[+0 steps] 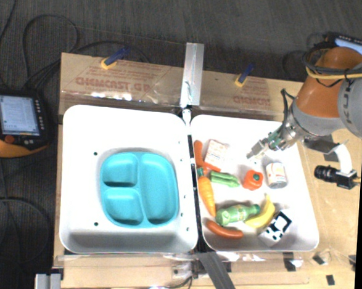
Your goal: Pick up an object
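From the one overhead camera view we saw the gripper hanging over the upper part of the right bin, its two fingers spread apart with nothing between them. The pickable things lay crowded below and to its left: a small white carton, an orange tomato-like toy, a little white can, a green bottle, a banana, a carrot and a black-and-white die. The left bin held a blue divided tray.

We judged the crowding the main hazard: fingers descending between neighbours could nudge the can or the round toy aside (both look apt to roll) and close on air.

Red lettering on the cardboard sheet behind the bins was partly legible, something like "CHEMCAST"; the carton's print was too small to read.
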`<state>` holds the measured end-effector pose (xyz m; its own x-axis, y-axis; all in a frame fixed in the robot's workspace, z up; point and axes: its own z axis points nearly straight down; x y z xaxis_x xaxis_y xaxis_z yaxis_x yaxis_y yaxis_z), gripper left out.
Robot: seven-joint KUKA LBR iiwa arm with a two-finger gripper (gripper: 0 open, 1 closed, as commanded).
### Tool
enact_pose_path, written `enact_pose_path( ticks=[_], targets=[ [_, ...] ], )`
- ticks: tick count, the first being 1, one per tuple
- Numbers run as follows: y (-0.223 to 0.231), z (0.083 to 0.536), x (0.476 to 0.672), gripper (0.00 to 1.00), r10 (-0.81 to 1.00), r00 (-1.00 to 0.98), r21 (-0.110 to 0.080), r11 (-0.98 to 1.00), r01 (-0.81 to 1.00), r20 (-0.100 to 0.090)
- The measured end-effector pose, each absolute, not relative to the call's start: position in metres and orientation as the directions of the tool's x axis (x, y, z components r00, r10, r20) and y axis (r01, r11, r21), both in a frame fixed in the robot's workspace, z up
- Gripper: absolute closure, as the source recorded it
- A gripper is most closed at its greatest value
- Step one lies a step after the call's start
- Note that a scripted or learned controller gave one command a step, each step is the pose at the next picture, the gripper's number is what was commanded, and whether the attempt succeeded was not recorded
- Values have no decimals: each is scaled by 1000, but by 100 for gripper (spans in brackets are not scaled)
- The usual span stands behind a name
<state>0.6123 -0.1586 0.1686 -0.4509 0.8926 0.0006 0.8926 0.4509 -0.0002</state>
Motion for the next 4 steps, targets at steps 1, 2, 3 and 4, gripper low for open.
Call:
enact_pose_path(
  ticks=[1,2,3,4],
  targets=[
    [-151,280,669,100,860,-510,2,510,860,-2],
    [-100,223,603,100,578,-816,1,816,578,0],
    [-130,266,574,100,540,-842,0,842,540,-2],
    [-182,273,547,100,523,-852,0,852,523,-3]
  ],
)
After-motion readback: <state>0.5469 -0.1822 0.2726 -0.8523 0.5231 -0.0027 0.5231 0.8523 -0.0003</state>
